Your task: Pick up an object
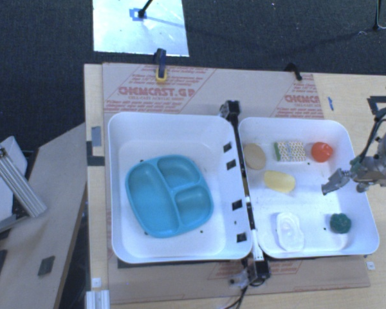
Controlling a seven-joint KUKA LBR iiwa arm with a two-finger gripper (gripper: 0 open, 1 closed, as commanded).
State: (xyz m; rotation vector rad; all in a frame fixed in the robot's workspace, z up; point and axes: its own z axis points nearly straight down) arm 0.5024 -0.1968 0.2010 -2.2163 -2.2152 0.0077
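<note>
My gripper (330, 185) hangs over the right side of the right bin (357, 143), reaching in from the right edge, and nothing sits between its fingers. At this slant the tip is small and blurred, so I cannot tell whether it is parted or closed.

Closest to me is the yellow piece (280, 181), lying just left of the tip near the middle of the bin. It looks like a smooth, rounded lump, probably light plastic toy food, stiff enough to take a squeeze but slick on its curved sides. I judge the best hold is across its short width, at the middle, so it cannot squirt out endwise.

Near and a little right of me sits a dark green ball (340, 223), knobbly, likely easier to keep hold of, though it lies close to the bin's near wall. Far from me, by the far wall, is an orange ball (321, 151), round and probably slippery, apt to roll if nudged. Left of it lies a green-and-white block (289, 150), flat-sided and a fair target across its narrow faces. Further left is a tan disc (254, 156), low and hard to get under. At the near side a white piece (289, 230) lies flat against the white floor.

The left bin (116, 192) holds a blue divided plate (170, 195), broad and shallow, awkward for two fingers.
</note>
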